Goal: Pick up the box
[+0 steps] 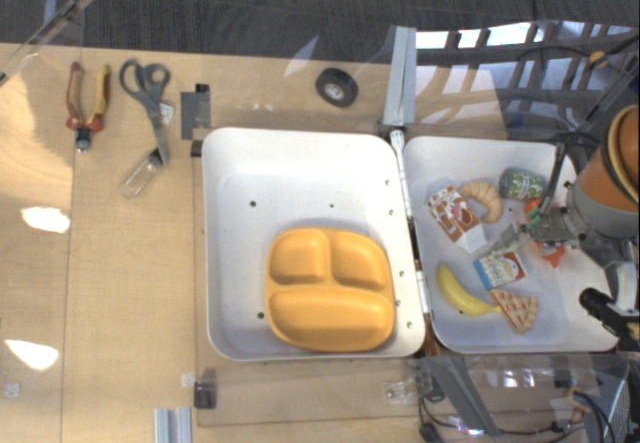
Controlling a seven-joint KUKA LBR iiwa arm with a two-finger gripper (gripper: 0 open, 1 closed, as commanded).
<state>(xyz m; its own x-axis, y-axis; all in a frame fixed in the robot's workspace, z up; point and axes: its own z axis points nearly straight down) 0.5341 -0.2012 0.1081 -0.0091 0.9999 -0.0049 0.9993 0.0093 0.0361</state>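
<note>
The right bin (580, 331) holds two boxes. A small blue-and-white box (500, 269) lies near its middle, and a red-and-white carton (452, 213) lies to its upper left. My gripper (524, 232) hangs low in this bin, just above and right of the blue-and-white box, with its tip close to the box's top edge. Nothing is seen lifted off the bin floor.
Around the boxes lie a croissant (484, 196), a green can (521, 183), a banana (465, 294), a waffle-like slice (517, 310) and a small red item (552, 252). The left bin (240, 181) holds a yellow divided tray (330, 288). Scissors (150, 96), pliers (85, 101) and a tape roll (337, 86) lie on the bench.
</note>
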